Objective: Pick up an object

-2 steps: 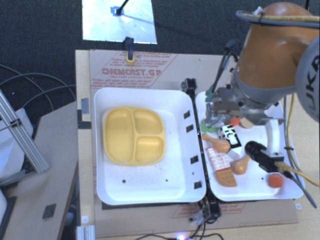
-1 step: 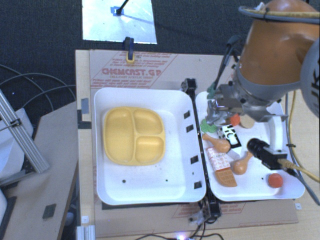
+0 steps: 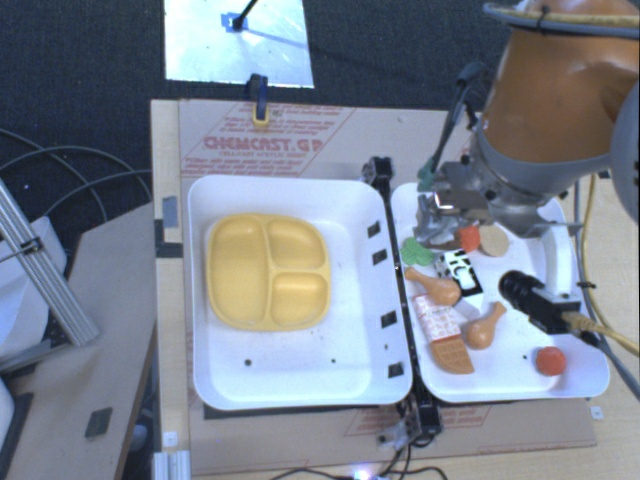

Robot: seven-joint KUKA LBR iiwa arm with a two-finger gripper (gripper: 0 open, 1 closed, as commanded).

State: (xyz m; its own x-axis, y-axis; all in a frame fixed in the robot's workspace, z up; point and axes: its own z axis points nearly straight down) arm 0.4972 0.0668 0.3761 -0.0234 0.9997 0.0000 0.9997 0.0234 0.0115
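My gripper (image 3: 432,228) hangs low over the back left part of the right bin (image 3: 590,373), under the orange wrist. Right below it lies a green toy piece (image 3: 415,252). Beside the gripper sit an orange-red piece (image 3: 469,238) and a tan round piece (image 3: 494,240). In front of it are a black-and-white card (image 3: 460,268), a drumstick (image 3: 435,286), a second drumstick (image 3: 485,325), a red-and-white wafer slice (image 3: 445,336) and a red ball (image 3: 549,361). Nothing shows as held.
The left bin (image 3: 210,368) holds a yellow divided plate (image 3: 268,271). A ridge with black clips (image 3: 392,278) separates the two bins. A blue-and-yellow clamp (image 3: 259,103) stands behind the bins on the cardboard.
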